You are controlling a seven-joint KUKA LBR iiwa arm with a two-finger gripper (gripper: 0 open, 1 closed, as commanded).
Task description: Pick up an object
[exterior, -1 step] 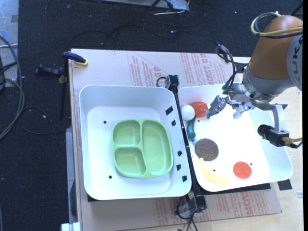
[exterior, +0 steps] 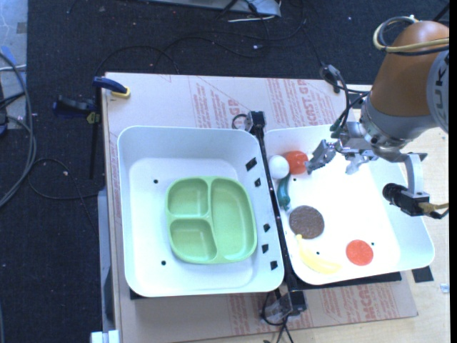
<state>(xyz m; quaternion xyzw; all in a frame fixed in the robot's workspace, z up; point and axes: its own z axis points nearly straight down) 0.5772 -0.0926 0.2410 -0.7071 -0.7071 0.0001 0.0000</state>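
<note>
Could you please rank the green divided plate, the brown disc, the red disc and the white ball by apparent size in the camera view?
Largest to smallest:
1. Green divided plate, by far the largest.
2. Brown disc.
3. Red disc, somewhat smaller than the brown one.
4. White ball, smallest, though not far from the red disc.

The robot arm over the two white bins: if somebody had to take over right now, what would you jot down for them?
Gripper: over the right bin, nothing seen between its fingers.
Right bin holds: orange ball, white ball, teal piece, brown disc, red disc, yellow banana.
Left bin: green divided tray.
Done: nothing picked up yet.
Left: grasp and lift one object; the orange ball lies nearest.
</note>
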